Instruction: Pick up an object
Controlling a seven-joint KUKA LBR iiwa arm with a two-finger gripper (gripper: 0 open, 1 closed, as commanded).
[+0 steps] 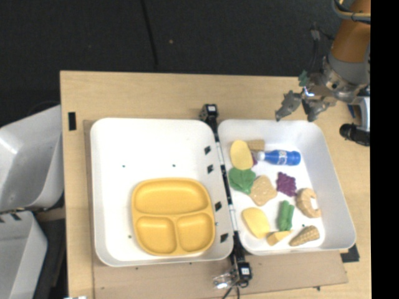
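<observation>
Right now the gripper [300,106] hangs w/ fingers spread, nothing btwn them, over the upper-right rim of the right bin [333,173]. Nearest pick, the blue bottle [280,157], lies below-left of it, long axis running left-right.

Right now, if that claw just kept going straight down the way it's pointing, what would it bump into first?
Probably the far rim of the right bin: the gripper hangs open above that edge, short of the blue bottle. Depth is hard to judge from this slant.
</observation>
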